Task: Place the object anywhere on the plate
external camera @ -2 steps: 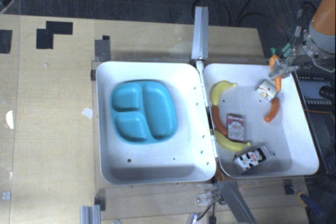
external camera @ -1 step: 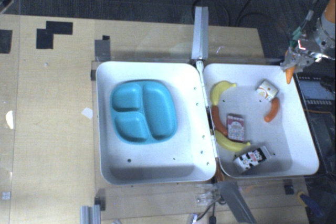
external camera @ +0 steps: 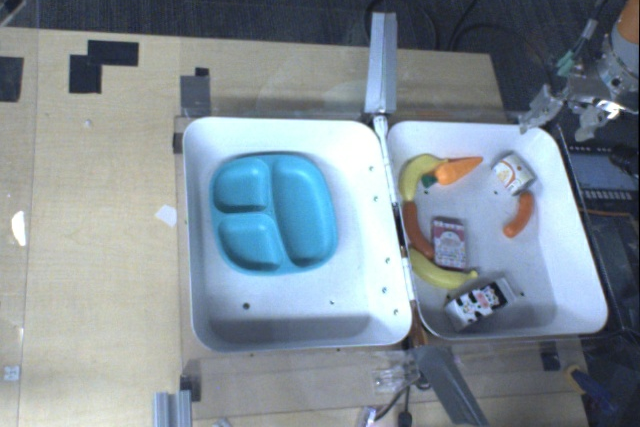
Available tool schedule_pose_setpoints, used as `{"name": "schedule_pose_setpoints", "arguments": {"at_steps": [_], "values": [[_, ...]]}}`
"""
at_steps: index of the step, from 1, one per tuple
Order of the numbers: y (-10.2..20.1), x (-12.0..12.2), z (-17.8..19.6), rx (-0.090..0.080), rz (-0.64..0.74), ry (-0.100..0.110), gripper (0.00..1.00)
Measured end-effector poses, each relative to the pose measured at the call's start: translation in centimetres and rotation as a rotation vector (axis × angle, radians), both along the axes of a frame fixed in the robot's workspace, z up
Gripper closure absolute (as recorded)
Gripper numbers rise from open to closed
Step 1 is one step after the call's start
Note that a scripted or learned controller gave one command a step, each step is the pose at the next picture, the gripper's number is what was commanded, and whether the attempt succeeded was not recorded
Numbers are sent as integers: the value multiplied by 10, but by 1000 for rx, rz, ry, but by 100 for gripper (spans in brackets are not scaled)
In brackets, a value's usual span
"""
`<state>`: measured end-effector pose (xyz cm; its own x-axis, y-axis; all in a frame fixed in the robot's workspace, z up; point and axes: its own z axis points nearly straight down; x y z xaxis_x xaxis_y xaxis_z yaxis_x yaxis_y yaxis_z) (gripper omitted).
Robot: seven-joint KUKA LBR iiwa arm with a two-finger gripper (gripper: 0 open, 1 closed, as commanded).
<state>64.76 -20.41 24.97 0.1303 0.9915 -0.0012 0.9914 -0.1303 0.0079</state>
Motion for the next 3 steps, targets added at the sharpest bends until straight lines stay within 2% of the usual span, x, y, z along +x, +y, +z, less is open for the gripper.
{"name": "schedule_pose_setpoints", "arguments": {"at_steps": [1,2,3], "values": [[9,16,30,-2,197,-1,0],[11,18,43,-5,204,-8,100],[0,23,27,-3,412,0,100]]}}
